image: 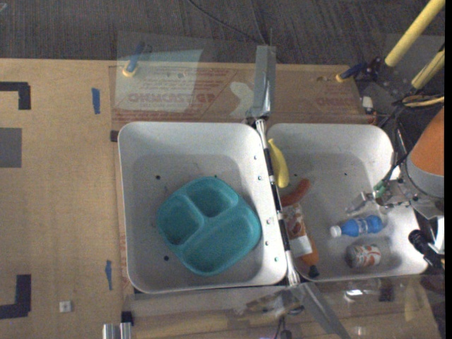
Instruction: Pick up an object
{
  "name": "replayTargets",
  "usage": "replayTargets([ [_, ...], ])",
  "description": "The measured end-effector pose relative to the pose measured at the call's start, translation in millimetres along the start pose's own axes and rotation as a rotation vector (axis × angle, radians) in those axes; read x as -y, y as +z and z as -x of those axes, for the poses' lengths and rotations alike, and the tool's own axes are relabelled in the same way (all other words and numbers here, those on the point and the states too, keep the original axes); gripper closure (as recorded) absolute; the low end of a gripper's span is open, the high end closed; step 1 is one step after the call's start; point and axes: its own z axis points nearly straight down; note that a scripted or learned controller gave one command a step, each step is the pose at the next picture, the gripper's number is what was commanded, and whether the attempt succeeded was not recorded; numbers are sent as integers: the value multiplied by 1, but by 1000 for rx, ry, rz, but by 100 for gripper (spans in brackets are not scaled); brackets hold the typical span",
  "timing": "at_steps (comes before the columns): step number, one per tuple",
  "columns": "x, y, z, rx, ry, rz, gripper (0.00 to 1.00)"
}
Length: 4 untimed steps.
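Observation:
The right bin (332,141) holds a yellow banana (280,164) and a reddish sausage (294,191) by its left wall. A labelled bottle with an orange end (301,237) lies along that wall. A small blue water bottle (359,227) lies near the middle right, and a can (364,255) sits in front of it. My gripper (369,200) hangs low at the right side of this bin, just above and beyond the blue bottle, with nothing visibly held. The grey arm with its orange band (431,154) comes in from the right.
A teal divided plate (208,224) lies in the left bin (141,154). A metal divider (263,90) and clear sheet (159,76) sit behind the bins. Yellow poles and cables (417,27) stand at the back right.

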Motion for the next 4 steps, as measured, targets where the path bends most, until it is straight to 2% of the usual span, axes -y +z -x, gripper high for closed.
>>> replayTargets([
  [1,-73,-29,-5,4,78,-2,0],
  [2,11,8,-2,3,-111,5,0],
  [3,11,-2,0,6,-106,10,100],
  [4,11,-2,0,5,-106,9,0],
])
